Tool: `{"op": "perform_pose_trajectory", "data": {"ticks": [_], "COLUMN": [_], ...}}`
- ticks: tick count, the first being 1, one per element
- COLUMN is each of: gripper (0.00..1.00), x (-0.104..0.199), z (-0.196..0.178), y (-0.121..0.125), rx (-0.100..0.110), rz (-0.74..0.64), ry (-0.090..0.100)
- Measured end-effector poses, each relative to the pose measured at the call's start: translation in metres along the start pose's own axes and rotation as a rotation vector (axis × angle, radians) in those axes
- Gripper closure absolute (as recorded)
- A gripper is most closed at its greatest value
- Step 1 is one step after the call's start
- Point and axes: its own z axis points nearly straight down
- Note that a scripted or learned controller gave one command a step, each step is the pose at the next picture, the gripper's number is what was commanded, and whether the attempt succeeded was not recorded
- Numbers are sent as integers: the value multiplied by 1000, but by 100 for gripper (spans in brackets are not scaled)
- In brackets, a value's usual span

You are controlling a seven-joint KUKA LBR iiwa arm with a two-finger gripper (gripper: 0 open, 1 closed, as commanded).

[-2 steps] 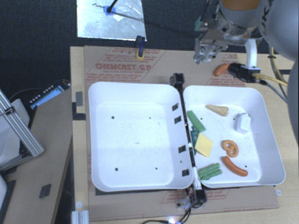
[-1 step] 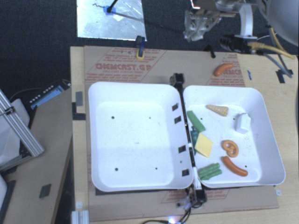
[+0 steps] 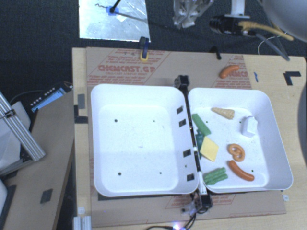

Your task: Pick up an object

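While poised beyond the tabletop's (image 3: 79, 75) far edge, gripper (image 3: 190, 12) spread or pressed together impossible to tell, must reach nearward to the right bin's (image 3: 269, 99) cone (image 3: 223, 112), lying crosswise.

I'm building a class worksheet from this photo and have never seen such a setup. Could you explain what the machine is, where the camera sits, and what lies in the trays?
The photo comes from one fixed camera above a bench, looking down at a slant. The machine is a robot arm that reaches in from the right; its gripper, a two-finger claw, hangs at the top, above the floor beyond the bench and away from the trays. Nothing is visible between its fingers.

Two shallow white trays sit side by side. The right bin contains toy foods: a cone, a white block, a green stick, a yellow cheese slice, a pretzel, a sausage and green beans. Another sausage lies on the cardboard outside the bins.
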Motion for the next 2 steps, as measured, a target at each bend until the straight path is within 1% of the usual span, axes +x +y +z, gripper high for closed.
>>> {"op": "perform_pose_trajectory", "data": {"ticks": [1,2], "gripper": [100,100], "x": [-98,-230], "z": [0,-1], "y": [0,-3], "rx": [6,6], "rz": [17,21], "ry": [-7,-9]}}
